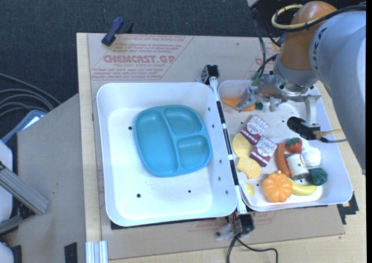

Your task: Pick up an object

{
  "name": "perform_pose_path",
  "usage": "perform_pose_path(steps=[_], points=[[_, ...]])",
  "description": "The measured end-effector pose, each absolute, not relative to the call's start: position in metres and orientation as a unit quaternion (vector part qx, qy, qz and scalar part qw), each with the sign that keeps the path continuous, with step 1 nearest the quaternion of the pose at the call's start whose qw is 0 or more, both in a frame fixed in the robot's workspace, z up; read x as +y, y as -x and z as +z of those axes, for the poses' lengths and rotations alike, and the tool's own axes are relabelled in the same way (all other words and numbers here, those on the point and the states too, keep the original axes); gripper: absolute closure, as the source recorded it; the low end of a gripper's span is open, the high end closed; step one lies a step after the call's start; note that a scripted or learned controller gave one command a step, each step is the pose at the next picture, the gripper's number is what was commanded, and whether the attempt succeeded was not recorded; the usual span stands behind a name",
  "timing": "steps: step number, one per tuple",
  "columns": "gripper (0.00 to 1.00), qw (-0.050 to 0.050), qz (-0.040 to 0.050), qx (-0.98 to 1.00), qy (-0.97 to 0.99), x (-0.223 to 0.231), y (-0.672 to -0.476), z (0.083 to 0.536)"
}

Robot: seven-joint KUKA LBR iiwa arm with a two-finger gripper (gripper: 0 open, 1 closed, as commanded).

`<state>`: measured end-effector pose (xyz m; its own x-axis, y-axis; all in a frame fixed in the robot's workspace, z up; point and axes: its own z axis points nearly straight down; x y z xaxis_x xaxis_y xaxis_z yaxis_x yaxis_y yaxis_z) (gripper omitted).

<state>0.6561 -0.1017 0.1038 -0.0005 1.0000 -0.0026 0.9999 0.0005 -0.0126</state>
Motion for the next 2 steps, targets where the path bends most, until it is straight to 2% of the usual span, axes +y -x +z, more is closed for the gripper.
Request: perform_pose_path(steps=[1, 2], points=[[1.0, 0.002, 0.0048, -0.707, 0.707, -0.1016, -0.6567, 0.1143], [0.0, 0.002, 0.0051, -0.707, 0.707, -0.1017, -0.6566, 0.1141]])
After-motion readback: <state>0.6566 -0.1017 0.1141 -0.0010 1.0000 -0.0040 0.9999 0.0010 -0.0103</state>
